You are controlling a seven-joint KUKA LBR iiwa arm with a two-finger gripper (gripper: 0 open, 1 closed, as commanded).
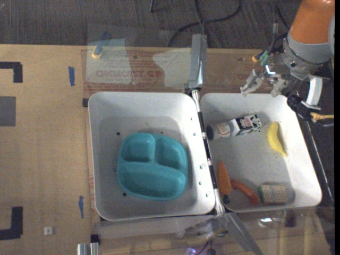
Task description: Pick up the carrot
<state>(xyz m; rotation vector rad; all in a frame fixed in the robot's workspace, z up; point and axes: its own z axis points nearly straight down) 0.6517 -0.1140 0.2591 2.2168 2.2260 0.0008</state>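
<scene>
Orange and slim, the carrot lies in the right bin tight against its left wall, near the front corner; a second orange piece lies just beside it, touching a speckled grey block; farther back sit a small milk carton and a banana; the left bin bears a teal divided plate; the gripper hangs above the right bin's far rim, jaws spread, holding nothing.
</scene>
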